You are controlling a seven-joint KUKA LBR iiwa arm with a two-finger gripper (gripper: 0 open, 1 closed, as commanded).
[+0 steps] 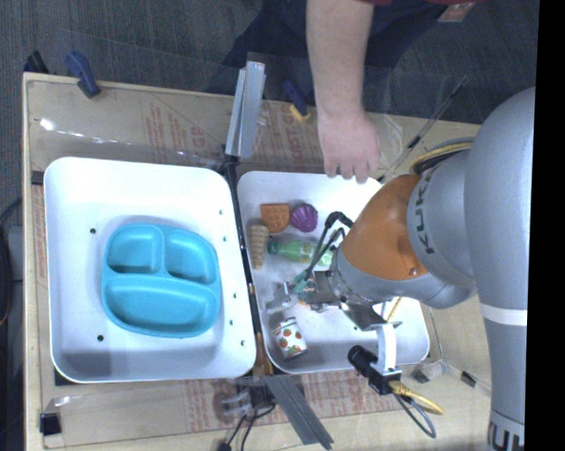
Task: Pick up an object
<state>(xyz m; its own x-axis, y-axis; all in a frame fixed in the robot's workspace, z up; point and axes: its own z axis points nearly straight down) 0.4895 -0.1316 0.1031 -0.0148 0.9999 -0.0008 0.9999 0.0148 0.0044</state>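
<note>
My gripper hangs low in the right bin, near its middle, pointing left. Just below the gripper lies a small white cup with coloured spots. A green bottle lies above the gripper, partly under the wrist. Further up are an orange waffle-like piece, a purple ball and a tan cone. Nothing shows between the fingers.
The left bin holds a blue divided tray. A person's hand and forearm reach down to the right bin's far rim. A metal bar stands between the bins at the back.
</note>
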